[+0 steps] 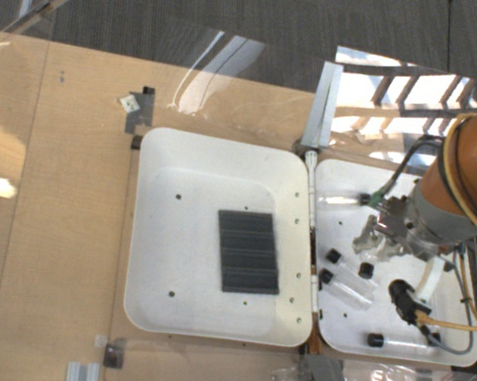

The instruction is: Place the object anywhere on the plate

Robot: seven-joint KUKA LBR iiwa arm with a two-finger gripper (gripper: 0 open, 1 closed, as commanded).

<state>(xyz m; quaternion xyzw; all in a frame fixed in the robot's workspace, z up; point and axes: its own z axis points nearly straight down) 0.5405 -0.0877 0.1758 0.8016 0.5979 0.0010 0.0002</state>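
A dark grey ribbed plate [248, 252] lies flat in the middle of the left bin [144, 295]. Several small black pieces lie in the right bin [333, 331]: two near its left wall [332, 256] [326, 277], one in the middle [366, 269] and one near the front edge [374, 340]. My gripper [370, 245] hangs low over the right bin, just above the middle black piece. I see nothing held in it.
A clear plastic piece [353, 289] lies in the right bin beside the black pieces. The raised wall between the two bins [309, 239] runs between the gripper and the plate. The arm's grey and orange body [474, 174] covers the right bin's far right.
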